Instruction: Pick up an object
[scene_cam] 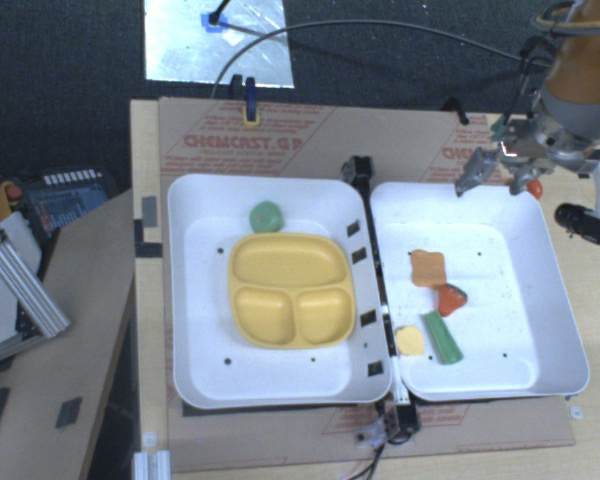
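Note:
In the right bin (540, 298) lie an orange flat piece (428, 267), a small red item (451, 298) touching its lower corner, a green stick-shaped item (442, 337) and a pale yellow disc (410, 341). In the left bin (195, 298) a yellow divided tray (290, 290) sits with a round green item (266, 216) just behind it. My gripper (501, 178) hangs above the far rim of the right bin, well clear of the objects. Its fingers are spread open, with nothing between them.
A black divider with clips (370, 268) runs between the two bins. A cardboard sheet (280, 133) lies under them. A black cable (380, 26) arcs across the back. Grey equipment (20, 278) stands at the left edge.

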{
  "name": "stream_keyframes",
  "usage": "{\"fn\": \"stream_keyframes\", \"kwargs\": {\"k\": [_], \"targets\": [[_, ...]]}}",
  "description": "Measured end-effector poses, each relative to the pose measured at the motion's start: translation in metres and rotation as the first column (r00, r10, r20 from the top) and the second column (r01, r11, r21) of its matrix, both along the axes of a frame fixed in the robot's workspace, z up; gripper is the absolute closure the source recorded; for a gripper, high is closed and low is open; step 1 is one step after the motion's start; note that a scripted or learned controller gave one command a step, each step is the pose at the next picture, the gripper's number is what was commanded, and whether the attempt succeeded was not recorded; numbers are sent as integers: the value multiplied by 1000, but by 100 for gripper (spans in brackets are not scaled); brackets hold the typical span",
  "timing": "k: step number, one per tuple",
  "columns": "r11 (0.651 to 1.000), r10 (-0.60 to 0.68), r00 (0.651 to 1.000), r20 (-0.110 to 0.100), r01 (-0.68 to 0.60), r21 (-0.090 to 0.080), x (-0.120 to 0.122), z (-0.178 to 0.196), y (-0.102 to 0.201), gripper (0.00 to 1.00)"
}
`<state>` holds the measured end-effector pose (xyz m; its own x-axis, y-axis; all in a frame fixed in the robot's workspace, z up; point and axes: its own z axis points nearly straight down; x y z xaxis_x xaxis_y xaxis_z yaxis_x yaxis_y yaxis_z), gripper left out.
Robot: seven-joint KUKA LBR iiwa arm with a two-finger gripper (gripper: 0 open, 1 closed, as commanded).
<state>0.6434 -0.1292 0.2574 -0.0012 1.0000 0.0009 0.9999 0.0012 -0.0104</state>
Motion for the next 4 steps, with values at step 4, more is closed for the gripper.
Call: {"fn": "stream_keyframes", "kwargs": {"k": [4], "targets": [[1000, 1, 1000, 10, -1, -1, -5, -134, 15, 0]]}}
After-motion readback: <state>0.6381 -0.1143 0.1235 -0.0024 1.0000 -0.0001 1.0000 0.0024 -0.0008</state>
